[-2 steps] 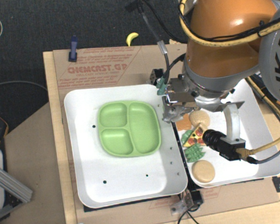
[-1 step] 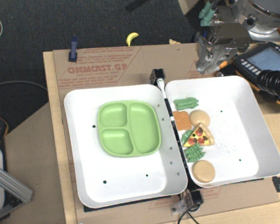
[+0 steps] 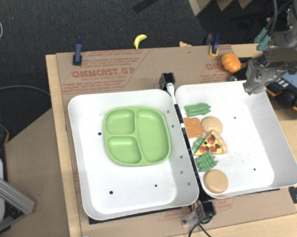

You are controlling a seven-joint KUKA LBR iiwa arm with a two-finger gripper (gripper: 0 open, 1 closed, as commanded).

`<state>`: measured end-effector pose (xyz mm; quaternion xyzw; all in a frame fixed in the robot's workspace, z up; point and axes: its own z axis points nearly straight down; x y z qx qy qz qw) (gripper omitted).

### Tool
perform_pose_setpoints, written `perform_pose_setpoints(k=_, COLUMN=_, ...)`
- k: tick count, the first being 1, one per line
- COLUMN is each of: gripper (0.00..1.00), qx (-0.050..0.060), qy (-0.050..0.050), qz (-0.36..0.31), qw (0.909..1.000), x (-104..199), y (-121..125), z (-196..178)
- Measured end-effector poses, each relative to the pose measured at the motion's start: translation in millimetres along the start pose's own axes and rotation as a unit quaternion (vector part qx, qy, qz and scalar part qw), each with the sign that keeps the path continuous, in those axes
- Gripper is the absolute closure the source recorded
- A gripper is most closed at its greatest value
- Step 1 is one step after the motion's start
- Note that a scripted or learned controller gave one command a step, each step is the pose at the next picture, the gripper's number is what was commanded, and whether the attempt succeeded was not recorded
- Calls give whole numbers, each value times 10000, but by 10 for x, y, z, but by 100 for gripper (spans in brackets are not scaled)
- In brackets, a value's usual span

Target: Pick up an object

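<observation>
- Plainly, this is the approach step: the end effector (image 3: 254, 83) hovers at the right bin's (image 3: 264, 146) top right corner, nothing visibly held; whether it is spread or closed I cannot tell.
- The toy foods, pizza slice (image 3: 211, 144) among them, hug that bin's left wall.
- Next: travel left across the bin, then descend onto one.

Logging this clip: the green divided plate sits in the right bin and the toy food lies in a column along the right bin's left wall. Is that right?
Not quite. The camera view shows the green plate in the left bin, not the right. The rest holds: the toy food lies in a column along the left wall of the right bin.
</observation>
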<state>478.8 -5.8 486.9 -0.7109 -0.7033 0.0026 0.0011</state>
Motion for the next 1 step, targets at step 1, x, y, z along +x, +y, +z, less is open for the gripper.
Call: perform_pose_setpoints(k=1, gripper=100, qx=31, qy=8, qz=-59, qw=10000, x=308, y=-2, z=993)
